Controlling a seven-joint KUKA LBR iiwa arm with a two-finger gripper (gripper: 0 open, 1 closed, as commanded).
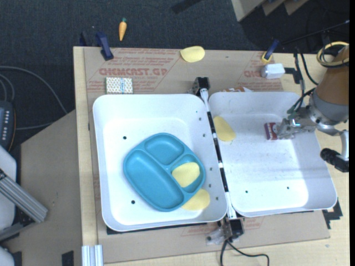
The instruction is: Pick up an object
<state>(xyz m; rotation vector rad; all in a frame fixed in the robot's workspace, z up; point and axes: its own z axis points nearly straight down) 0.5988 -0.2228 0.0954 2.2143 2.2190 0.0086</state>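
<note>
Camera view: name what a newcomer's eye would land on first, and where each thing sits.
The blue divided plate stands out most, lying in the left bin with a yellow piece in one compartment and another by its lower edge. Next comes the arm's gripper, low over the right bin beside a small red object. A third yellow piece lies at that bin's left side.

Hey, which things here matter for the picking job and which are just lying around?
Job: pincer; small red object beside it; yellow pieces; blue tray; two white bins.

Lying about: yellow piece on board, carrot, blue clamps.
</note>
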